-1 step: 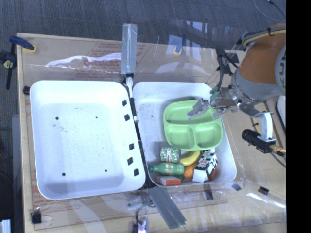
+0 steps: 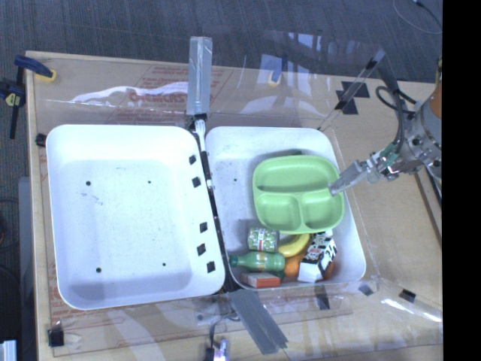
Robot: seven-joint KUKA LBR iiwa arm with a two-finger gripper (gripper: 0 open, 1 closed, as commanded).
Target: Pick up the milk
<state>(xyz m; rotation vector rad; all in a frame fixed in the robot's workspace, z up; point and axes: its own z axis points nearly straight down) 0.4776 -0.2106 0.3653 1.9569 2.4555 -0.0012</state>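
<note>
At the right bin's (image 2: 225,156) rim, my tool (image 2: 338,184) hovers, grip unreadable; I judge the approach underway, next descending toward the milk (image 2: 319,257).

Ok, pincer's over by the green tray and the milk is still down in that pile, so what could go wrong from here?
1. The milk carton is wedged against the banana and the bin wall, so a grasp may slip or catch a neighbour.
2. The pincer sits at the green tray rim; moving down could knock or tip the tray onto the pile.
3. The green bottle lies close by and could roll.
</note>
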